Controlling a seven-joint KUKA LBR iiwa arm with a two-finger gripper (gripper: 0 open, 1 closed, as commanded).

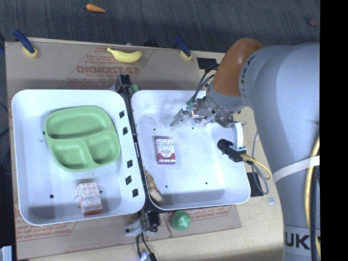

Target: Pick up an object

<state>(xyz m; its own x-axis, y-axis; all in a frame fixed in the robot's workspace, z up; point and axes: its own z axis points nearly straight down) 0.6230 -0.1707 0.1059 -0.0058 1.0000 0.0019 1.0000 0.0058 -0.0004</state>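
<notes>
A small red and white box (165, 150) lies flat near the middle of the right bin (217, 192). My gripper (181, 118) hangs over the upper part of that bin, up and to the right of the box, with its fingers spread apart and nothing between them. In the left bin (22, 145) rests a green divided tray (82, 137), and below it a small red and white packet (88, 197). The grey arm with its orange band (234, 69) reaches in from the right.
A yellow banana (124, 54) lies on the cardboard behind the bins. A green ball (181, 220) sits in front of the right bin, and a tan object (153, 190) lies at that bin's lower left corner. An orange carrot (95, 7) is on the floor.
</notes>
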